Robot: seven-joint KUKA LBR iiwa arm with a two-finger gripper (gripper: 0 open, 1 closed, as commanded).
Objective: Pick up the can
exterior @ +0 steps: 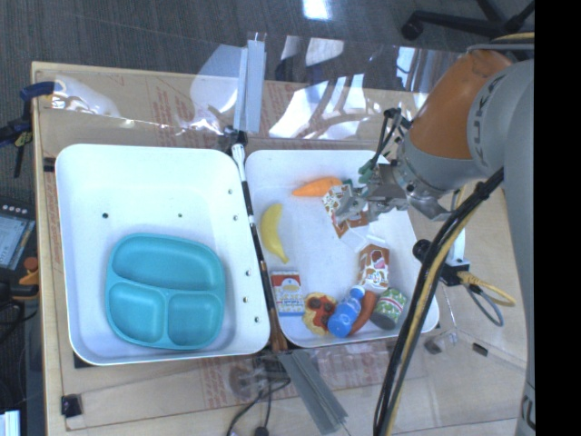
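The arm enters from three o'clock, its orange band (454, 107) above the right bin (399, 166). The hand (356, 200) sits in the upper part of that bin, and a small can (340, 209) with a patterned label shows between its fingers — the hand is clenched around it, the can tilted.

At eleven o'clock from the can, just beside it, lies an orange carrot (316, 187). At nine o'clock lies a yellow banana (272, 231), near the bin's left wall. Along the bin's six o'clock edge cluster a small carton (287, 292), a blue bottle (345, 314) and a brown-and-white box (373, 266).

The left bin (136, 171) on the counter (118, 107) holds a teal divided tray (166, 289) — toward its seven o'clock corner.
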